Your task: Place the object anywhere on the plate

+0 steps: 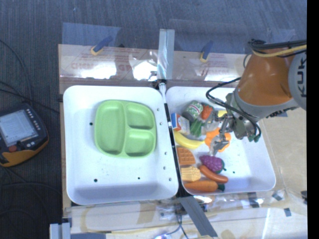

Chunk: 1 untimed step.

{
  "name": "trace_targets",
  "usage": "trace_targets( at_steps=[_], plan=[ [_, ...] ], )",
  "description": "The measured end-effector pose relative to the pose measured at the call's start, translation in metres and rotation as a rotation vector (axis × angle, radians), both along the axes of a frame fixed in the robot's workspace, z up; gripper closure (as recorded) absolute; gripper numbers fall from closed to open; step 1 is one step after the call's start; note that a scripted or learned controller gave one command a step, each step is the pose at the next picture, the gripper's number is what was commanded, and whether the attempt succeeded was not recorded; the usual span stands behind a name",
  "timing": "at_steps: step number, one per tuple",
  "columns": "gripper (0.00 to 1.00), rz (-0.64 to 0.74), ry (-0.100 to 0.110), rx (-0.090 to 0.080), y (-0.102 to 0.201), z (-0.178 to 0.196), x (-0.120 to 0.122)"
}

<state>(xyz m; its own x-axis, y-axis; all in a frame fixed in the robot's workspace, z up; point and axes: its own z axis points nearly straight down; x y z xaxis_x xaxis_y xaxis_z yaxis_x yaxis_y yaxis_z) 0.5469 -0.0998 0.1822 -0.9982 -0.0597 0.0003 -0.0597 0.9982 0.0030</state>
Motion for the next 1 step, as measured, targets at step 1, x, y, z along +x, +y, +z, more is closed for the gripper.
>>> trace_targets(
  at_steps=[1],
  plan=[
    [1.00, 0.485, -0.002, -0.001, 0.0655, 0.0053, -0.0370]
  ],
)
